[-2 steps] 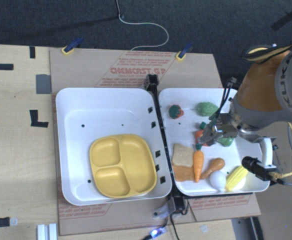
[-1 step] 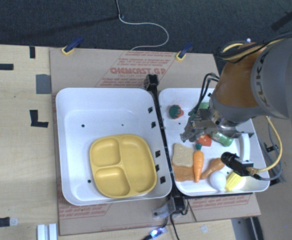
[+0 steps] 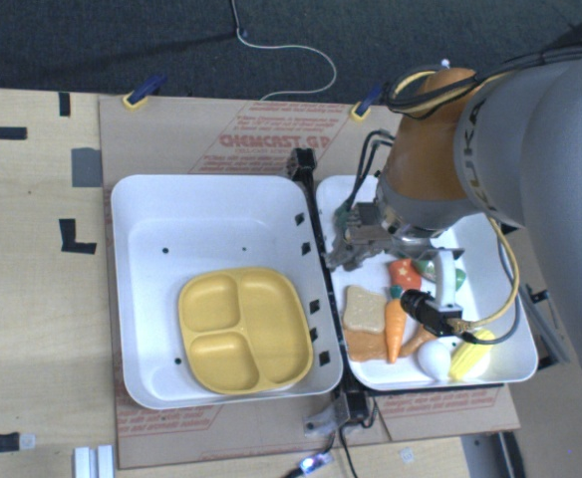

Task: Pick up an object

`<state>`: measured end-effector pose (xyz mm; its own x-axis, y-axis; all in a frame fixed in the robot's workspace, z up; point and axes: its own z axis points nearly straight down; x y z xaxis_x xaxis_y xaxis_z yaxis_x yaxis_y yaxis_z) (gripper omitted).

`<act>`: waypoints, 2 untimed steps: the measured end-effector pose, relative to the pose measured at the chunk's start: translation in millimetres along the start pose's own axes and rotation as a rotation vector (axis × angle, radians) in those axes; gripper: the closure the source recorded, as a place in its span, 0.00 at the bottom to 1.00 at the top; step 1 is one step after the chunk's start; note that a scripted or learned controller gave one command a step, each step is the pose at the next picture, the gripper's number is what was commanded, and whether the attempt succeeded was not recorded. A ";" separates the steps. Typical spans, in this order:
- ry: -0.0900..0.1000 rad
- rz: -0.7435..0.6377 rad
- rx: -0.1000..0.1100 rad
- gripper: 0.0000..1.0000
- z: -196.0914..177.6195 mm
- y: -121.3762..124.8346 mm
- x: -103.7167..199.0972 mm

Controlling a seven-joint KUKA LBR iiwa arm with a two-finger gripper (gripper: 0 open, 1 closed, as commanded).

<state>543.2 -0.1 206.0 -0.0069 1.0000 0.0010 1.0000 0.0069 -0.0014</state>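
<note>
1. Carefully is how I'd take this one: the right bin (image 3: 510,366) is crowded, and its objects sit bunched toward the near edge, touching one another.
2. From the bin's left wall going right along that near edge I see a slice of toast (image 3: 366,310) lying on a tan slab, a carrot (image 3: 396,335) standing against it, a white egg (image 3: 435,358) and a yellow piece (image 3: 469,361) in the near right corner. A small red item (image 3: 403,273) and a green-white one (image 3: 448,273) lie just behind them.
3. My judgement: the toast is the best target, being flat, broad and nearest the gripper (image 3: 356,239). I'd descend straight, keep clear of the bin's left wall, and straddle the slice across its narrow side.
4. The risk is nudging the carrot or clipping the divider between the bins.
5. The arm reaches in from the right, its orange band (image 3: 426,162) over the far half of the right bin, wrist bent downward.
6. The gripper hangs by the left wall, just behind the toast; I cannot tell its state, and nothing shows held.
7. The left bin (image 3: 151,217) carries a yellow divided plate (image 3: 244,329) near its near edge.
</note>
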 end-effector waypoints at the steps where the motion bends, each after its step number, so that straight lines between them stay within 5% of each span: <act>1: 0.000 0.002 -0.001 1.00 -20.5 14.8 31.9; 2: -0.001 0.006 0.002 1.00 -25.5 -0.1 33.6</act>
<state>542.9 33.5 231.6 -0.0007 1.0000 0.0000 1.0000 0.0007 -0.0031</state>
